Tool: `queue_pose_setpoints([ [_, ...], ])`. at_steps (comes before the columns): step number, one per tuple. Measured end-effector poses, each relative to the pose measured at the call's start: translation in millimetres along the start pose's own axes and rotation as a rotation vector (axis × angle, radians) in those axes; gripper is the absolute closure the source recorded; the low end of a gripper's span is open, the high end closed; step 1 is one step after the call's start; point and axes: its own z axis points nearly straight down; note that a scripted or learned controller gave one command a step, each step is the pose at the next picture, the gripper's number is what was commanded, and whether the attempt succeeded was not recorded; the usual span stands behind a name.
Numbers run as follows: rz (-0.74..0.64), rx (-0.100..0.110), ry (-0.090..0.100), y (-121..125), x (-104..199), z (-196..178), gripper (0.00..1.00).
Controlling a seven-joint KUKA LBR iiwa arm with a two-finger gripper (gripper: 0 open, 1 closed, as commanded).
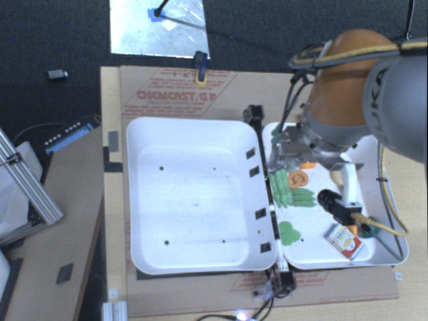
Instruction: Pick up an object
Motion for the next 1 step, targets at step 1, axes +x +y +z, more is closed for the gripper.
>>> queue_pose_setpoints([
  [1, 0.0, -0.001, -0.001, 2.3, 11.3, -17.3, 1.0],
])
